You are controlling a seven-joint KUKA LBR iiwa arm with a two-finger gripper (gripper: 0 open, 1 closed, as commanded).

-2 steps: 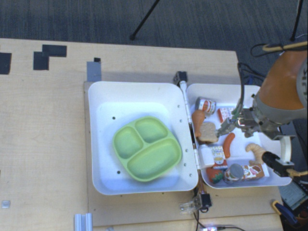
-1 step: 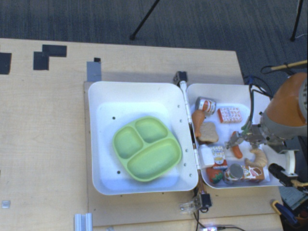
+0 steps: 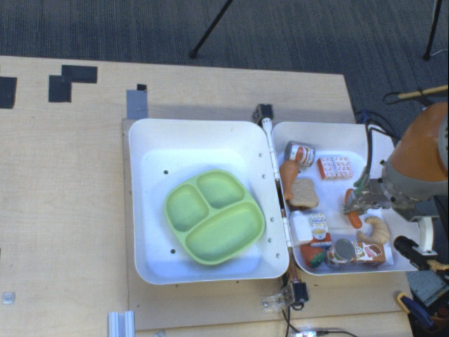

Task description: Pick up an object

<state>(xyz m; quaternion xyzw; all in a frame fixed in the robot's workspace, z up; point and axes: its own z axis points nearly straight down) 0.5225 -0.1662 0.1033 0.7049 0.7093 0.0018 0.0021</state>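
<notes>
The gripper (image 3: pixel 356 203) sits low in the right bin (image 3: pixel 351 130), above a small red-orange item (image 3: pixel 353 220); whether its fingers are spread or closed cannot be told. Beside it lie a curved croissant (image 3: pixel 374 229), a bread slice (image 3: pixel 303 194), a tapered carrot (image 3: pixel 288 175) and a cylindrical can (image 3: pixel 301 153). The left bin (image 3: pixel 151 188) holds a smooth green three-compartment plate (image 3: pixel 214 216) on the pale wooden counter (image 3: pixel 63 209).
</notes>
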